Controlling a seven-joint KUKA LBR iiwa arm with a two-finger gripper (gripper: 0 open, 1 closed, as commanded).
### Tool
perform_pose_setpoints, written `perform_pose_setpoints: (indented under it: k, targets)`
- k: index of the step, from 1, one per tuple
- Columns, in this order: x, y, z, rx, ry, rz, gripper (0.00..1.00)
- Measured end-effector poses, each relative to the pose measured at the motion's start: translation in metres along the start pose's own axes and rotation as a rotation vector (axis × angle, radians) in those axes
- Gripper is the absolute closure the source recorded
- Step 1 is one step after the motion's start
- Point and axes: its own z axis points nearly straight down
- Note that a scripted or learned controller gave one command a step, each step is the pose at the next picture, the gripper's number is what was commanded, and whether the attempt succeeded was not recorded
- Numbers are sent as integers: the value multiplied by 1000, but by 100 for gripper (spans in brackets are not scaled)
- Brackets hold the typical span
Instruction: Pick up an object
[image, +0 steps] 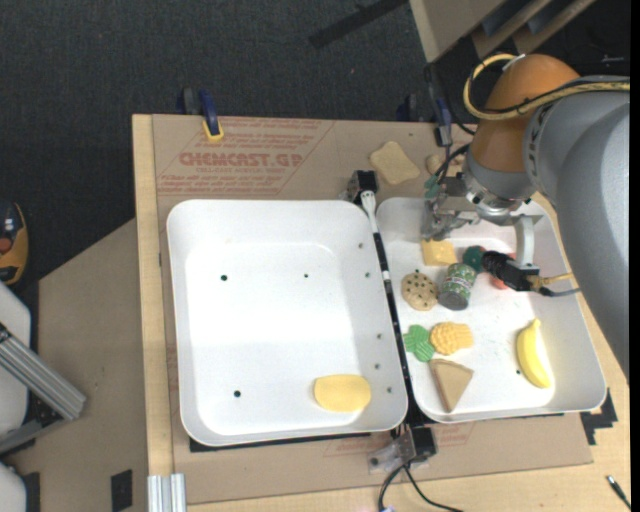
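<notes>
My gripper (438, 222) hangs over the far left corner of the right bin (575, 395), just above a small yellow block (437, 252). I cannot make out whether it touches the block. Nearby in that bin lie a speckled cookie (418, 290), a green can (458, 285), a yellow corn cob (450, 337) with green leaves, a brown wedge (451, 383) and a banana (532, 355). The left bin (200, 240) holds a yellow oval piece (341, 393) near its front right corner.
A tan bread-like piece (393, 162) lies on the cardboard behind the bins. The grey arm (590, 170) fills the right side above the right bin. A black clip (362, 186) sits at the far end of the divide between the bins.
</notes>
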Motion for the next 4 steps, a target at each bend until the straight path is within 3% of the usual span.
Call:
perform_pose_setpoints:
  k: [1, 2, 3, 4]
  targets:
    - [-20, -45, -38, 18, 3, 7, 100]
    - [-19, -44, -36, 17, 3, 4, 0]
    - [2, -52, 18, 21, 5, 2, 0]
    - [1, -50, 4, 14, 3, 3, 100]
